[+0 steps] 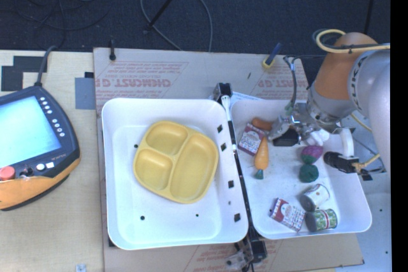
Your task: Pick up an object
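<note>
Orange carrot upright in view, green tip toward the near rim.

Robot lab bench.
Teach pendant, loose cables, cardboard-covered bench and two bins showed it.

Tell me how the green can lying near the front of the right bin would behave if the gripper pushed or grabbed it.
The green can lies on its side, so a push would probably roll it. Its rounded wall may slip between fingers. It touches the grey can, which would likely shift too.
</note>
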You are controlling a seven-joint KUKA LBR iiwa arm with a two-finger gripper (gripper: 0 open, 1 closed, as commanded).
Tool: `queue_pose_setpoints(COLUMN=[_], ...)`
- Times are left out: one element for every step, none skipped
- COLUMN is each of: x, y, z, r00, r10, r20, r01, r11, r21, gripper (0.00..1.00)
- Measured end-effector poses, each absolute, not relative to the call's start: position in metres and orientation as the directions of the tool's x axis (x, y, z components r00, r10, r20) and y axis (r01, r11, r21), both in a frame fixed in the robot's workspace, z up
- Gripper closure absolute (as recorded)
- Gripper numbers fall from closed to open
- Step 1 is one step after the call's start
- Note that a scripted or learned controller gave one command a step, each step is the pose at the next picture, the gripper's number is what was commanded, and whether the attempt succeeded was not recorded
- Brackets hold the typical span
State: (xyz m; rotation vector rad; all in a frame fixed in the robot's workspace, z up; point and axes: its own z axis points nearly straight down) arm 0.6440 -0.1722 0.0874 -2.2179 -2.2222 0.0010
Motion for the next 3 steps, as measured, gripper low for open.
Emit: queue_pose_setpoints(x=[0.644,0.644,0.629], y=[-0.173,-0.121,-0.066], z=[0.097,0.171,0.187], r00=[-0.001,-0.001,-0.001], r10=[1.0,1.0,1.0], r20=[0.001,0.0,0.001], r01=[1.0,1.0,1.0], r11=[0.001,0.001,0.001], r21=[-0.003,0.0,-0.003], gripper=[1.0,1.0,1.0])
